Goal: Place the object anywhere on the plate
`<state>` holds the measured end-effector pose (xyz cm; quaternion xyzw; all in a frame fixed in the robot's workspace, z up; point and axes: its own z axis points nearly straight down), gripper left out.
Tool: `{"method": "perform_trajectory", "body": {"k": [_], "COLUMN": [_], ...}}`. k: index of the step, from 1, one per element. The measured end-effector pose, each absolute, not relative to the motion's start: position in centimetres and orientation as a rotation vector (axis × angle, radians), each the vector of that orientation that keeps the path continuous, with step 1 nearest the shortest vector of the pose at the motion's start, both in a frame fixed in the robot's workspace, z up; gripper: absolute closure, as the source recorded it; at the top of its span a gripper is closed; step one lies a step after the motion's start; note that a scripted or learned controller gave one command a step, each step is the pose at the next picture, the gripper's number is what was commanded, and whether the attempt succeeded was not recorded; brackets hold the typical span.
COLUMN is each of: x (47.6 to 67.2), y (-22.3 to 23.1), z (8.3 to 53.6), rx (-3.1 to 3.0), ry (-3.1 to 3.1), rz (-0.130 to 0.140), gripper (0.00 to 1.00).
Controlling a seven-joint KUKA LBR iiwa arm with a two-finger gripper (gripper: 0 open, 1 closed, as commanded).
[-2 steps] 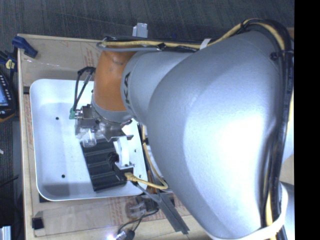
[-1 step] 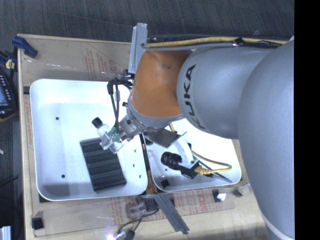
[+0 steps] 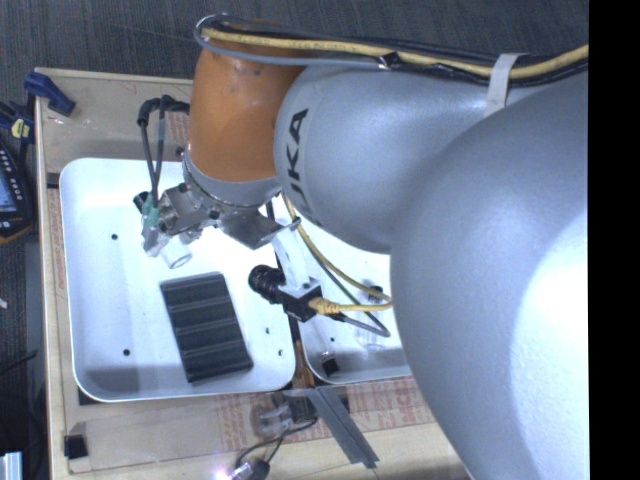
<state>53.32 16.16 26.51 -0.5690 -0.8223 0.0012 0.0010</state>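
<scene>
Wooden bench (image 3: 120, 423), left white bin (image 3: 100, 348): ribbed black pad (image 3: 206, 326) lying flat.
You've got the tool (image 3: 165, 230) above it; jaw state unreadable, placement pending.

Bright overhead light, glare washing out the white bin (image 3: 100, 268), arm (image 3: 450, 218) softly blurred up close, its shadow along the bin's near wall, dim floor (image 3: 100, 18) beyond
</scene>
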Motion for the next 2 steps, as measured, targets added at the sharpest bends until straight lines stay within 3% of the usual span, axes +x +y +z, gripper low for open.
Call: {"method": "perform_trajectory", "body": {"k": [1, 2], "x": [47.6, 47.5], "y": [7.3, 15.5], "z": [24.7, 18.3], "rx": [-1.504, -1.501], "ry": [-2.754, -2.755], "rz": [0.005, 0.007], "gripper": [1.0, 1.0]}}
